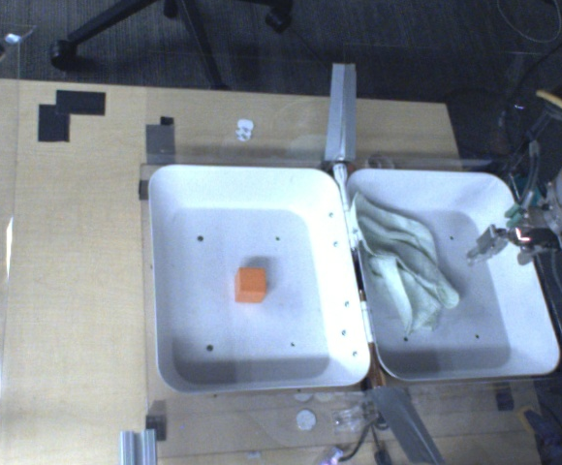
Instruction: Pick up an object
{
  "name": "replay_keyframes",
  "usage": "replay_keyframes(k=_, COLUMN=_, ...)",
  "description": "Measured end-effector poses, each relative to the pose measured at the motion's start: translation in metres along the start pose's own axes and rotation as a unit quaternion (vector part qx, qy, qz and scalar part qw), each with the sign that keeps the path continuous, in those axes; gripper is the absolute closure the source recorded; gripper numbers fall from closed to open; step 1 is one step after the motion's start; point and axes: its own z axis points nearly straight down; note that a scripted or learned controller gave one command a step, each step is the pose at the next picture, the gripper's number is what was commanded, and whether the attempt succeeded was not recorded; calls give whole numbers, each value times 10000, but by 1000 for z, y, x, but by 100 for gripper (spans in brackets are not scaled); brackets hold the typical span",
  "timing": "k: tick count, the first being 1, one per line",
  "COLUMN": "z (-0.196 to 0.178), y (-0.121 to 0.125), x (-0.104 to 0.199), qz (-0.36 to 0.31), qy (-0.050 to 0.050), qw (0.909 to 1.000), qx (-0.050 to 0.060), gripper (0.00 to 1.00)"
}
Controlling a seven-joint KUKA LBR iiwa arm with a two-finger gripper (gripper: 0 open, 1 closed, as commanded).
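Bins sit side by side on the pale wooden bench. In the left shallow white plastic bin, a small orange cube lies just below centre, toward six o'clock. The right shallow white plastic bin holds a crumpled pale grey-white cloth along its nine o'clock side. At that bin's three o'clock edge hangs the two-finger gripper — whether spread or pressed together I cannot tell. The cloth lies near it toward nine o'clock; the cube, well apart, in the other bin.
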Motion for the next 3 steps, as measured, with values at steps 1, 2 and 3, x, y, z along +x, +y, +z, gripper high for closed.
replay_keyframes(k=1, z=101, y=12, x=1, qz=279, qy=-4, qw=9996, qx=-21, gripper=0)
replay_keyframes(k=2, z=90, y=14, x=1, qz=267, qy=-6, qw=9996, qx=-41, gripper=100)
replay_keyframes(k=3, z=12, y=23, x=29, qz=756, qy=-3, qw=9971, qx=-14, gripper=100)
